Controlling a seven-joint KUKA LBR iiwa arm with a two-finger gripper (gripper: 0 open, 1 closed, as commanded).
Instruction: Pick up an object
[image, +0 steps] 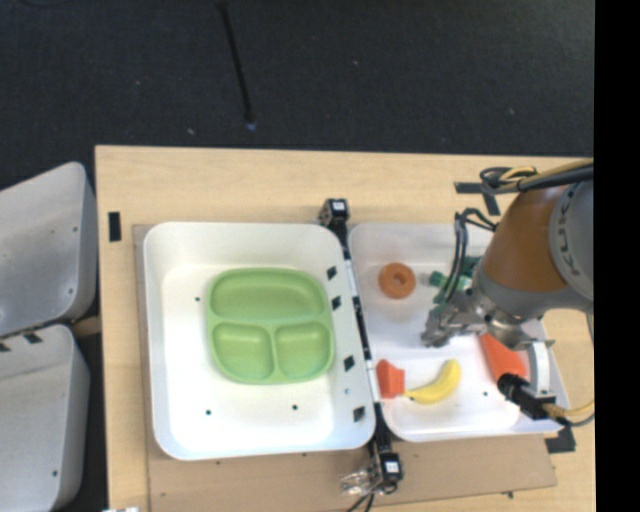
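Observation:
In the right bin (400, 245) lie an orange ring-shaped piece (397, 280), a yellow banana (438, 384), a small red-orange block (389, 379) at the bin's left wall, a green item (443, 280) partly behind the arm, and an orange-red object (499, 355) at the right. My gripper (441, 331) hangs low over the bin's middle, just above the banana and right of the ring. Nothing shows between its tips.
The left bin (170, 330) holds a green divided plate (270, 324). Clips line the divider (352, 320) between the bins. The arm's orange band (520, 245) covers the right bin's far right side. Cables trail at the bench's right edge.

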